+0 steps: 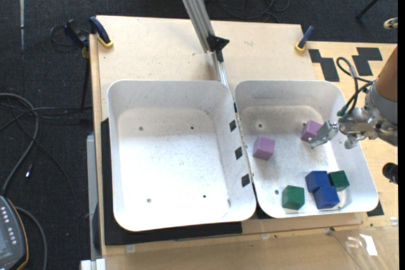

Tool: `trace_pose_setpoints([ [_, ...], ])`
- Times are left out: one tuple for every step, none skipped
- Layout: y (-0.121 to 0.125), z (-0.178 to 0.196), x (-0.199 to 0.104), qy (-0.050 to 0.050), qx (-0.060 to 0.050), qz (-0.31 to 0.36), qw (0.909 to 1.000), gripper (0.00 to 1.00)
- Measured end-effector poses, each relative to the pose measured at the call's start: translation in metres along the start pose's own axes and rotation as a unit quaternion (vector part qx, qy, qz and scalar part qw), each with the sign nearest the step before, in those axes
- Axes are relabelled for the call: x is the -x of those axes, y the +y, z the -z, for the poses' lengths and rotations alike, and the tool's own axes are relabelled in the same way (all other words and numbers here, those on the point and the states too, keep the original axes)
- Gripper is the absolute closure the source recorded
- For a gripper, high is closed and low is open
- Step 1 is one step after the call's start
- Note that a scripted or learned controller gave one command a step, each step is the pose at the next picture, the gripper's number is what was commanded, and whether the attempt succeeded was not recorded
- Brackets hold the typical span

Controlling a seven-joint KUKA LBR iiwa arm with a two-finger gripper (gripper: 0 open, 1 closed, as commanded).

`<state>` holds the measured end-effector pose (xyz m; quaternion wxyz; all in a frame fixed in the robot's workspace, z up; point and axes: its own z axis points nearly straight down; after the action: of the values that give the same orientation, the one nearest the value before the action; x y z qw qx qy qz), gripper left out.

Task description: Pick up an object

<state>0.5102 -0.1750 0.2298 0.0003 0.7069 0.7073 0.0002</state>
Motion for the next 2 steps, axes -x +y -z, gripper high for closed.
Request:
trace_pose_setpoints([
  [0.082, -0.138, 0.002, -0.001, 0.0, 0.002, 1.0, 0.0],
  [0.138, -0.135, 0.016, 0.001, -0.007, 0.001, 1.0, 0.0],
])
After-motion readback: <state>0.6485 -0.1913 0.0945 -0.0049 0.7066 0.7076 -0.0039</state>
